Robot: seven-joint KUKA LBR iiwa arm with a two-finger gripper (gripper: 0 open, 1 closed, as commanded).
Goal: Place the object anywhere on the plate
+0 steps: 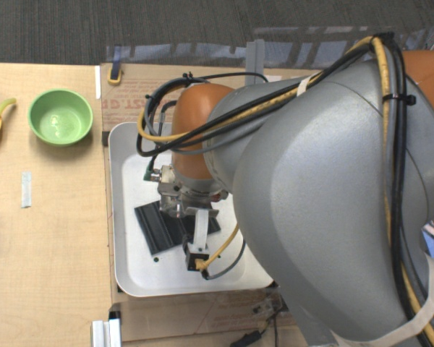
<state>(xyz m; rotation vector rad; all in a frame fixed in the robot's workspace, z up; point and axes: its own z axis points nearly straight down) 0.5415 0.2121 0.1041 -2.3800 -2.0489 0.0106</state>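
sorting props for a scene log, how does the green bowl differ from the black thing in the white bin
The green bowl is round and bright; the black thing is flat, rectangular and ridged. The bowl stands on the wooden bench, in the open; the black thing lies in the white bin, partly under the gripper.

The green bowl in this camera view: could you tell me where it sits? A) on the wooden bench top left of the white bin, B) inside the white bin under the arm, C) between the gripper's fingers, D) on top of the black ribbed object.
A: the green bowl rests on the bare wooden bench top, well left of the white bin that holds the black ribbed object.
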